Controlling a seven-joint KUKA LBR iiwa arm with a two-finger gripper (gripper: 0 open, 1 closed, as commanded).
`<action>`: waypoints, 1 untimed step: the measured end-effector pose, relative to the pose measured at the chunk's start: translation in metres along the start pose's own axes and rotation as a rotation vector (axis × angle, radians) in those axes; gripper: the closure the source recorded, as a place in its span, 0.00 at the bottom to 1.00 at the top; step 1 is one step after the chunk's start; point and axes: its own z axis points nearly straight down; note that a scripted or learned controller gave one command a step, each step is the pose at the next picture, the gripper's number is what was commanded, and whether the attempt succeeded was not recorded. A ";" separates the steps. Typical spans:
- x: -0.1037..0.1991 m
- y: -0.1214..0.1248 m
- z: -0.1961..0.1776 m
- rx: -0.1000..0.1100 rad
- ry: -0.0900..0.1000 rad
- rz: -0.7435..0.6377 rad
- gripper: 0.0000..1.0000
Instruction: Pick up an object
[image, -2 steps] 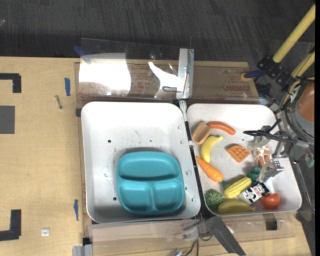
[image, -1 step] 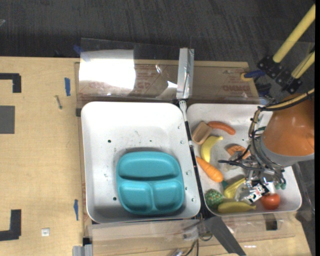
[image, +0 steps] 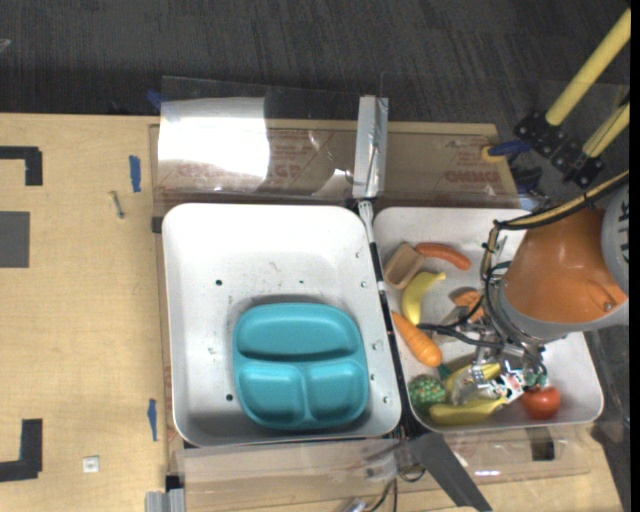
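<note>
1. Toy foods, the things to pick, lie in the right bin (image: 585, 415): a banana (image: 420, 292), a carrot (image: 418, 341), a tomato (image: 541, 402), a red sausage (image: 442, 254), a tan block (image: 403, 264), a green bunch (image: 424, 390) and a yellow piece (image: 470, 409) along the front wall.
2. Tool (image: 497, 372) hangs low over the front part of the right bin, between the carrot and the tomato, above the yellow piece. The small parts there are cluttered, so I cannot tell how its jaws stand or whether something is between them.
3. Arm (image: 560, 270) comes from the right, and its orange band covers the right side of that bin.
4. Left bin (image: 200, 240) holds a teal tray (image: 300, 365) with three compartments, near the front wall; the back half of this bin is bare.
5. Writing: the cardboard (image: 440, 165) behind the bins carries red print, too blurred to read.
6. Edges and room: the two bins touch along the middle wall, the carrot lies just beside this wall, and the counter (image: 70, 300) to the left of the bins is open wood with black marks.
</note>
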 end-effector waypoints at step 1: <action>-0.111 -0.012 -0.001 -0.001 0.013 0.296 0.00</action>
